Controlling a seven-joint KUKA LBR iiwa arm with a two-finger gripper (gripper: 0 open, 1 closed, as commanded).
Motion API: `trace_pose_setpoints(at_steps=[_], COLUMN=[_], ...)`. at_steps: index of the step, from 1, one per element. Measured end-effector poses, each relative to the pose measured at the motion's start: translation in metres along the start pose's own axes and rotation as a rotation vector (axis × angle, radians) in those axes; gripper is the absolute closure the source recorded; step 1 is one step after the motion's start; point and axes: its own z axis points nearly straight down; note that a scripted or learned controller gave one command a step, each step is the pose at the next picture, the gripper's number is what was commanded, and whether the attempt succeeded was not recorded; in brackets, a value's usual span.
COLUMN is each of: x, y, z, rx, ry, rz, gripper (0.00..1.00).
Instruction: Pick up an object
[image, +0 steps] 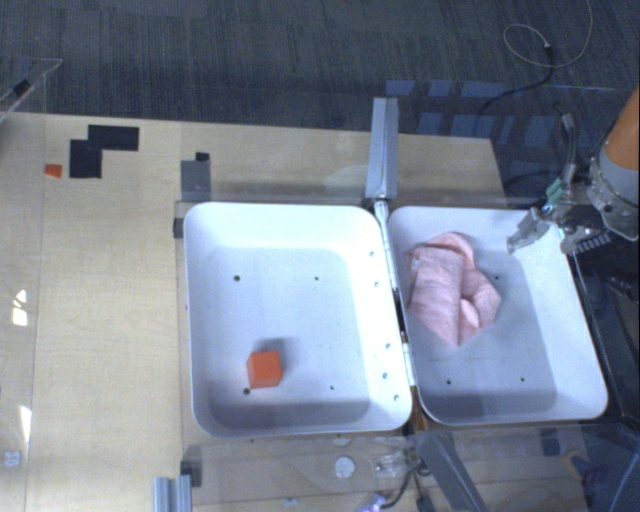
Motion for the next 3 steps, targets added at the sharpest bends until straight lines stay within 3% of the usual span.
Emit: trace_pose_setpoints(at_steps=[1,2,3], x=[-0.019,0.044,0.047], y=[0.013,0.011,0.015], z=[0.051,0.138,0.126], rx=[0.000,-0.012,-0.020], ry=[0.000,-0.001,0.000], rz=[0.221,-0.021,-0.024], gripper=[0.00,0.00,1.00])
